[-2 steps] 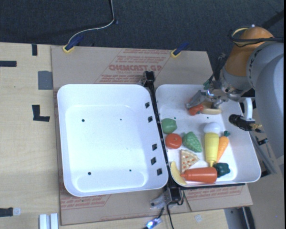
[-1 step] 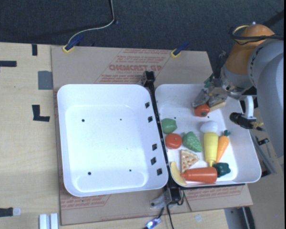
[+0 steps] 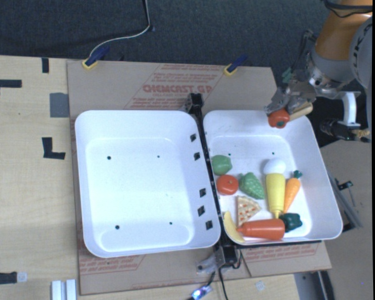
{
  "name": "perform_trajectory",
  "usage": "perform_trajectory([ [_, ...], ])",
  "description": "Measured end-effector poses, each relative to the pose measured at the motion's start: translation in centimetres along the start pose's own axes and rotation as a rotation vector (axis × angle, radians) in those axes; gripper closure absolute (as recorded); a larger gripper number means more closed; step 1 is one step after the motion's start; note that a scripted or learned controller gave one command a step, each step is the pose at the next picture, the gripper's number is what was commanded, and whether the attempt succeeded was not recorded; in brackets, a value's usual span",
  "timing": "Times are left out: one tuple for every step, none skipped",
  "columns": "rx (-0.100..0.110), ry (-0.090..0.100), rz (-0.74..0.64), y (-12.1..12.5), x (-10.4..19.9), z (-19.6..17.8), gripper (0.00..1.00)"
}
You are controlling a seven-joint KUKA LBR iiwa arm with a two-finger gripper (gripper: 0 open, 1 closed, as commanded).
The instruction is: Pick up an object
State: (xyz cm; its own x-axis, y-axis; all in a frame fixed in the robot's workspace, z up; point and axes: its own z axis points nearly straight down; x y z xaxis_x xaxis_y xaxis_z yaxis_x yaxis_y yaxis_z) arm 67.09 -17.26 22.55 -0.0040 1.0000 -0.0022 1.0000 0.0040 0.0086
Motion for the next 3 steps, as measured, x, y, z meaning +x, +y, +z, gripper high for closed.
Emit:
perform_trajectory([
  [-0.001,0.000,-0.001,0.1,2.7,-10.6,1.00],
  [0.031,0.007,0.000,-3.6,8.5,5.4,1.00],
  [0.017,0.005,-0.004,-6.6,17.4,4.3,1.00],
])
